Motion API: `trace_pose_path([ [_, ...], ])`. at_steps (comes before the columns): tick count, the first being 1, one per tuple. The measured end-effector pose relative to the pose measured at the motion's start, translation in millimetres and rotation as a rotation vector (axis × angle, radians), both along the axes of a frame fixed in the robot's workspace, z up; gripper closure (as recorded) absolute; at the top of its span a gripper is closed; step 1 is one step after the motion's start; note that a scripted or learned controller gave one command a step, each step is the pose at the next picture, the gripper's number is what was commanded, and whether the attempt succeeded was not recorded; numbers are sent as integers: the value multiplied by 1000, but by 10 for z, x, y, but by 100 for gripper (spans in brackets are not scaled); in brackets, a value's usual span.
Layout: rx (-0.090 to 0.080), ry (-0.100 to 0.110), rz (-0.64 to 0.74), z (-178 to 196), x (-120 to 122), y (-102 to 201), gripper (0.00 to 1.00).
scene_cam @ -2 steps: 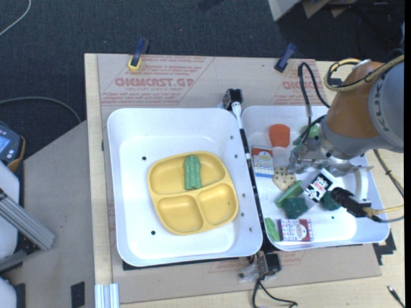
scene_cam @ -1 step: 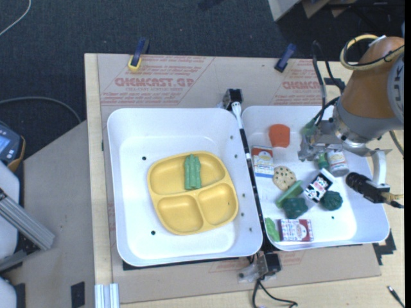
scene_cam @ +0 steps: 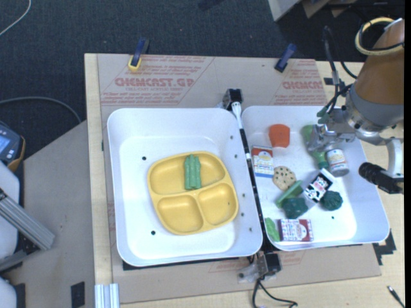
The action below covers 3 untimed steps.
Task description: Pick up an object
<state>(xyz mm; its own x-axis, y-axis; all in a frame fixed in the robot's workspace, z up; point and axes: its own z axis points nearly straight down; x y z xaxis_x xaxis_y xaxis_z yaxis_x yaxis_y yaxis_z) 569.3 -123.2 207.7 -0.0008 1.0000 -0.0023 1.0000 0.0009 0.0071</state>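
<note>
Fingers hang low over the right bin; whether they're apart or together I can't tell. Just beneath me, a small can crowds a green piece. Closing here, I risk nudging both and gripping neither.

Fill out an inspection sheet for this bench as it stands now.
Surface: brown board under two white bins, left bin and right bin.
Job's things: right bin holds an orange cup, cookie, small carton, red-and-white packet, black-and-white cow toy, green pieces, small can.
Clutter: yellow divided plate in left bin, green vegetable in its top compartment.
Gripper: gripper low over right bin's far side; fingers unclear.
Cables: at bench's near edge.
Surroundings: dark carpet; clamps on far edge.
</note>
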Motion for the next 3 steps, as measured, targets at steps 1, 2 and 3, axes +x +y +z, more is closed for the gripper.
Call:
trace_pose_path([
  [1,1,2,0,185,11,0,100],
  [2,2,2,3,145,412,231,100],
  [3,2,1,3,279,627,447,100],
])
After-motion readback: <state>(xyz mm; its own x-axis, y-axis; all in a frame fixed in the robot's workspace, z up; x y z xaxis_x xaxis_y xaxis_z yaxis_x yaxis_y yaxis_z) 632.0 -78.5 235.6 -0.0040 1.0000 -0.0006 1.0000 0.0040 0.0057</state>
